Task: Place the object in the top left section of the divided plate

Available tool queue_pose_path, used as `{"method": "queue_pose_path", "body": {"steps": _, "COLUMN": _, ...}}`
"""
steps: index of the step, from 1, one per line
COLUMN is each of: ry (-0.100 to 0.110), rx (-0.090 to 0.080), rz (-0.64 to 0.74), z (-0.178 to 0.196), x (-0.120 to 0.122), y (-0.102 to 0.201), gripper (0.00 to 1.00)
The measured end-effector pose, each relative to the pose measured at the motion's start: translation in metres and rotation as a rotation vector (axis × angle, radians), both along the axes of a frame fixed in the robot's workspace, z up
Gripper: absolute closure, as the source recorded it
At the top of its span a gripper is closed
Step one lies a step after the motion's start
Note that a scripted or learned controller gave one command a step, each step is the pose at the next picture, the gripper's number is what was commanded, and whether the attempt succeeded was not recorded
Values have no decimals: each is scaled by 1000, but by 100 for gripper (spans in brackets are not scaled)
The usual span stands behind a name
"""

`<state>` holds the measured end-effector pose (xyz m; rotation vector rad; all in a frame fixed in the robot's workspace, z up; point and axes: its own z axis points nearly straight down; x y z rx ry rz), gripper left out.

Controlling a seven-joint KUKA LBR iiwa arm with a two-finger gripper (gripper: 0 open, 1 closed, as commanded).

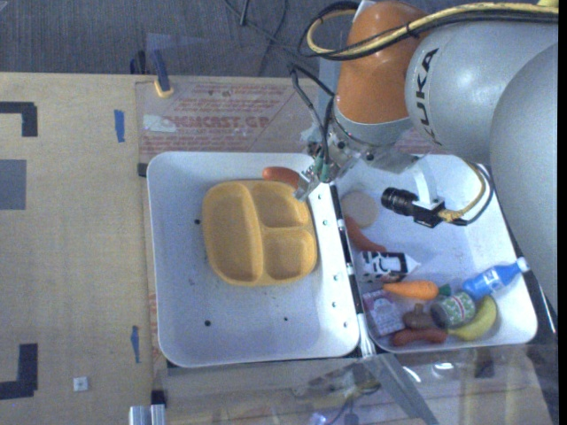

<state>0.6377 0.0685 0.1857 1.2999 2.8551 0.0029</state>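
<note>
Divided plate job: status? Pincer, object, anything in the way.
Pincer at the yellow divided plate's upper right rim; grip cannot be confirmed. Red-orange object beside it, just off the plate. Plate sits in the left bin. Nothing on the plate.

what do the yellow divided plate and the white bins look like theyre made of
Divided plate: probably moulded plastic, matte yellow with soft rounded ridges and no glare. Left bin and right bin: likely plastic or painted metal, smooth white with a faint sheen; hard to tell which.

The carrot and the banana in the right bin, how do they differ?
The carrot is orange, straight and tapered; the banana is yellow and curved. The carrot lies nearer the bin's middle, the banana against the lower right corner. Both lie flat among the clutter in the right bin.
</note>
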Motion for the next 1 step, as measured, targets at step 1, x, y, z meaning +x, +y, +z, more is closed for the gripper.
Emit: {"method": "queue_pose_path", "body": {"steps": 1, "ry": 3, "rx": 1, "rz": 146, "z": 0, "x": -20, "y": 5, "gripper": 100}}
